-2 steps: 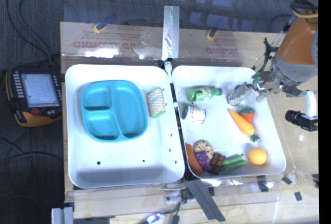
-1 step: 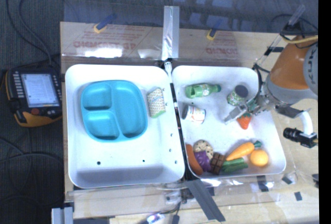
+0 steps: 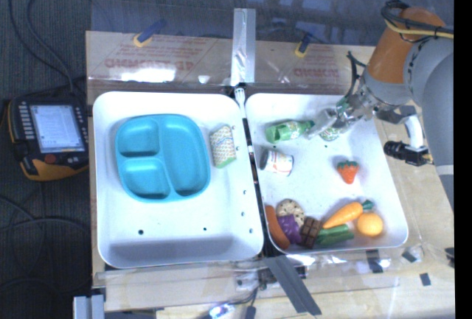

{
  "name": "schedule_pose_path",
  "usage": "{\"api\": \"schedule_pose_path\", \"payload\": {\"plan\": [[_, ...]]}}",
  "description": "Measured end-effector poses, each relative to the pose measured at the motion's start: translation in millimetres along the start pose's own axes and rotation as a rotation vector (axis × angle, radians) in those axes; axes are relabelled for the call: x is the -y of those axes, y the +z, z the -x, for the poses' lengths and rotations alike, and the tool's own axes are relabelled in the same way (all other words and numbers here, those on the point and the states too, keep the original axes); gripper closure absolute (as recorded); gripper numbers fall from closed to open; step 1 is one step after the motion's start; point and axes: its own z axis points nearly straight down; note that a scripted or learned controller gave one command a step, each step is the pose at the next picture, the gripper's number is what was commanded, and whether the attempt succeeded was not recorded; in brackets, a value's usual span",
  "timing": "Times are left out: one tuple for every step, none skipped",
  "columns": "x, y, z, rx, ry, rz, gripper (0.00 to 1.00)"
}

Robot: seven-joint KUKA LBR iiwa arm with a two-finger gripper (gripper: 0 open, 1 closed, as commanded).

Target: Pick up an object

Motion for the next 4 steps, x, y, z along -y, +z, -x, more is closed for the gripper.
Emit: {"api": "schedule_pose_path", "payload": {"plan": [[-5, 0, 2, -0.007, 0.008, -0.012, 0.0], [67, -57, -6, 0.015, -0.001, 0.0, 0.0], [73, -5, -14, 0.009, -0.04, 0.007, 0.0], [7, 2, -7, 0.015, -0.034, 0.008, 0.0]]}}
